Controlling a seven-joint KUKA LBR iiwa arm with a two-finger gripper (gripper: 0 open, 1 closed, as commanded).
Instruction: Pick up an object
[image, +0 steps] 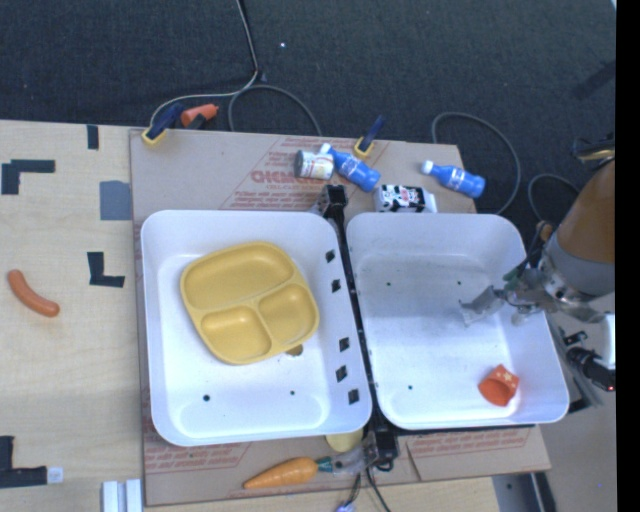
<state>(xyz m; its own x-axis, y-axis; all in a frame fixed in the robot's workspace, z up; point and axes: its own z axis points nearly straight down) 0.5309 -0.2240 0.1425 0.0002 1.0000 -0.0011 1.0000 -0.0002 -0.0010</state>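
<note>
Camera view: end effector, grey metal, hangs over right bin near its right wall; fingers appear spread, nothing btwn them. Small orange-red lumpy object lies on bin floor nearer the front corner, apart from end effector. Left bin, smooth white plastic w/ rounded corners, holds yellow three-compartment plate. Toy carrot, tapered, on bench in front.

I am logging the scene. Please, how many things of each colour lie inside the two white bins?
Yellow: 1, the divided plate in the left bin.
Orange-red: 1, a small object in the right bin.
Total: 2
</note>
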